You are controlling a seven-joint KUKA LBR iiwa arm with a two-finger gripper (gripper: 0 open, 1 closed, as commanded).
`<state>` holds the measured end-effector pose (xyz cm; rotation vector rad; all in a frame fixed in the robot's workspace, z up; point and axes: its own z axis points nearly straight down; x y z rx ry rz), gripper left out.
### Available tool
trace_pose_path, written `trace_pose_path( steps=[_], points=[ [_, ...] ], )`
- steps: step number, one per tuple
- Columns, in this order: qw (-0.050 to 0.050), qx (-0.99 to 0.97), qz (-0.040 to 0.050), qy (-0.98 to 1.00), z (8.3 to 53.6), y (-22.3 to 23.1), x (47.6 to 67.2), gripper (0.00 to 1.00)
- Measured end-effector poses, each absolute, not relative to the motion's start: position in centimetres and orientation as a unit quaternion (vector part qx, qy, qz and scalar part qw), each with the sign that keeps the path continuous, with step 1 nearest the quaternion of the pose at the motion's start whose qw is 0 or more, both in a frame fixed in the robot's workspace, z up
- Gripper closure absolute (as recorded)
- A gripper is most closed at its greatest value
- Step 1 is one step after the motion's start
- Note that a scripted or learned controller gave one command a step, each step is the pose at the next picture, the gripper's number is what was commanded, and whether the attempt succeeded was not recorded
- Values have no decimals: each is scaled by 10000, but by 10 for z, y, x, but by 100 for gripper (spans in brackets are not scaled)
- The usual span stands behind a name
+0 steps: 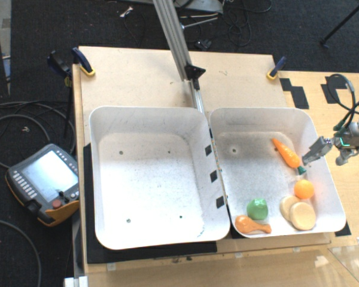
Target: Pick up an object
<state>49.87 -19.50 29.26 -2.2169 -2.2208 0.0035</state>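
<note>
The right bin [260, 119] holds several toy foods. An orange carrot [286, 152] lies slanted near its right wall, its green tip pointing down-right. Below it rest an orange ball [304, 189], a beige round piece [299, 214], a green round piece [258, 208] and an orange-tan drumstick shape [252, 225] by the front rim. My gripper [329, 155] hangs over the bin's right rim, just right of the carrot. Its fingers [315, 150] are spread open with nothing between them.
The left bin [146, 121] sits beside the right one. A slanted metal pole [175, 34] crosses the back of the bench. Yellow-tipped clamps [84, 64] grip the back corners. A teach pendant [43, 184] lies on the floor at left.
</note>
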Motion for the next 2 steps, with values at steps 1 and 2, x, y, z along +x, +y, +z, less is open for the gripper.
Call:
trace_pose_path(
  steps=[1,2],
  points=[
    [-1,-7068,1,-7074,295,-195,499,0],
    [29,-7076,17,-7066,231,-195,497,0]
  ],
)
